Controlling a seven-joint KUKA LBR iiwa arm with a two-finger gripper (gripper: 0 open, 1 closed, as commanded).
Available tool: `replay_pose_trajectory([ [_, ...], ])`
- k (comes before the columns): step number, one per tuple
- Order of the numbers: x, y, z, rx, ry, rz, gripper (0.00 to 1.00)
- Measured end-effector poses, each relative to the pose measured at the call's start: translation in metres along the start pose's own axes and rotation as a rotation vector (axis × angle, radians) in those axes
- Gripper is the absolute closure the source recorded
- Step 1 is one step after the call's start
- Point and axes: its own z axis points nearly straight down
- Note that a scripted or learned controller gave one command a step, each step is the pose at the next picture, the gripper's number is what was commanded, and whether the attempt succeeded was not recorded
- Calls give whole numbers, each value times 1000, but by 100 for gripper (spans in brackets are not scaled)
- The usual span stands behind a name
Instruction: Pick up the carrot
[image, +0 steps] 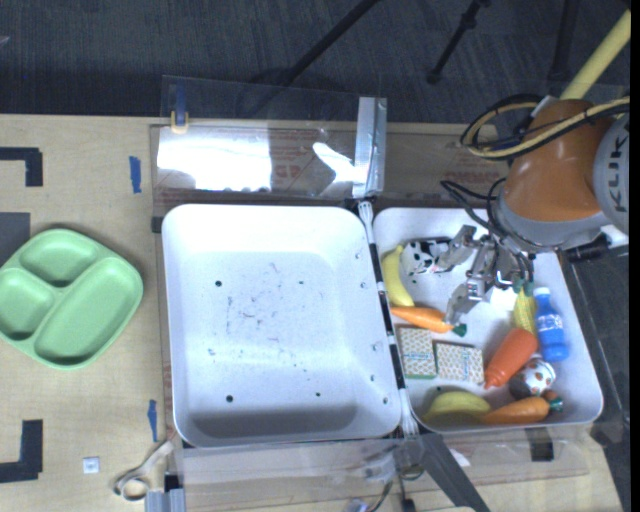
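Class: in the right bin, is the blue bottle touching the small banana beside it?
Touching. The camera view shows the blue bottle lying right against the small banana near the right bin's far side, with no white floor visible between them.

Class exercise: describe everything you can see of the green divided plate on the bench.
The green divided plate is pale green, looks like plastic and has a softly rounded outline. Raised ridges split it into three compartments, two smaller ones to the view's left and one longer one to the right. It lies flat, right way up, on the wooden bench, to the view's left of the left bin, apart from it.
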Motion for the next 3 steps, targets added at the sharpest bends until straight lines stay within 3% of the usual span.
replay_pose_trajectory([
  [1,33,-1,38,0,-16,-242,0],
  [2,31,-1,27,-1,-23,-240,100],
  [3,-13,92,-90,-1,-2,-273,100],
])
